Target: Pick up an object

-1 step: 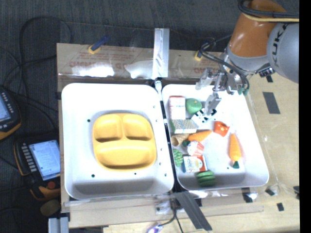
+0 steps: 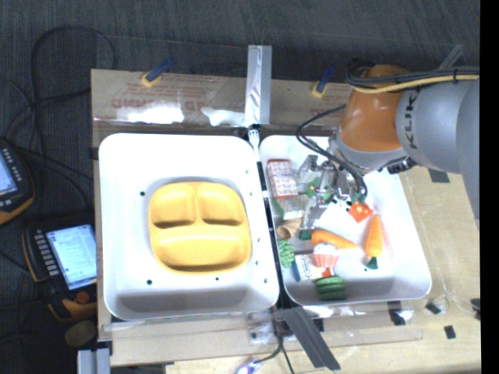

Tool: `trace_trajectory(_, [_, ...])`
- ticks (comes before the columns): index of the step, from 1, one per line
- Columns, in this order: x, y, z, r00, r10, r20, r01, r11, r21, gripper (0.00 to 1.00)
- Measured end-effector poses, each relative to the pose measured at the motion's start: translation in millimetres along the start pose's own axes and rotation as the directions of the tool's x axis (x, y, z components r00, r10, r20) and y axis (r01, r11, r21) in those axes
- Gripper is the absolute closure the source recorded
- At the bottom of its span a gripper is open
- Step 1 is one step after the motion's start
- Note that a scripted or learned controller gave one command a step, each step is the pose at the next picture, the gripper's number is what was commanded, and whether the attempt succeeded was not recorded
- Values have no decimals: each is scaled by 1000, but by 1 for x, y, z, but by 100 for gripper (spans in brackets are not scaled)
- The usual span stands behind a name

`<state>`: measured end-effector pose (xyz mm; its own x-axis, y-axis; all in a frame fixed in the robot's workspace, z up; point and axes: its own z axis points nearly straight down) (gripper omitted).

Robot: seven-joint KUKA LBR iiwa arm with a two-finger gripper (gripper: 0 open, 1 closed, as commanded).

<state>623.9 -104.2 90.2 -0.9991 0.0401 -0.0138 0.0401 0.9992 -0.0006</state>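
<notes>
Carrots [image 2: 374,236] and other toy food lie loose in the right bin [image 2: 413,279], just near of my claw [image 2: 321,193], which hangs low over them, grip state I cannot tell; next I judge a straight drop onto one piece.

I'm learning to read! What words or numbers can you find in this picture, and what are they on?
"KU", partly cut off: on the grey arm.
Red print on the cardboard sheet: too faint to read.
Label on the red-and-white packet: too blurred.
Small carton: too small.
Handheld screen: too small.
</notes>
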Motion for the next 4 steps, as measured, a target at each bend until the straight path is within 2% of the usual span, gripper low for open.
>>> trace_trajectory(1, [62, -29, -1, 995, 104, 0, -104, 995, -2, 0])
trace_trajectory(2, [12, -83, 0, 995, -102, -2, 102, 995, 1, 0])
trace_trajectory(3, [51, -62, -1, 1000, -17, 1, 17, 1000, 1, 0])
trace_trajectory(4, [97, -80, -2, 994, 110, 4, -110, 994, -1, 0])
